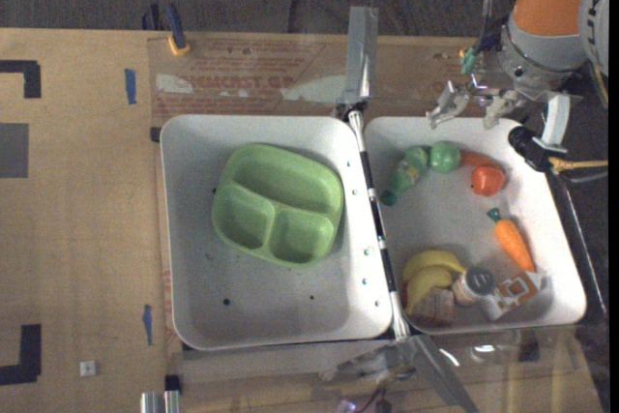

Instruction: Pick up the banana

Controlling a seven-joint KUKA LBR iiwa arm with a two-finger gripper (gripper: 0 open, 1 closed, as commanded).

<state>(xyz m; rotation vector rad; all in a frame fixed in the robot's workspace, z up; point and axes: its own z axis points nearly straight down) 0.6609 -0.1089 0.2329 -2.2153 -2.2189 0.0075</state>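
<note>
- Yellow banana (431,268) lies at the near-left corner of the right bin (571,305), touching a brownish item (436,307) and just beside a small bottle (474,284).
- Gripper (471,105) hovers above the bin's far rim, fingers spread, holding nothing.
- Advised approach: descend over the banana's exposed upper curve, jaws straddling its width, clear of the neighbours and the bin wall.

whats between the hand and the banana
In the camera view, the green toy veg sits just left of the line from the hand to the banana; otherwise that stretch is bare bin floor.
</note>
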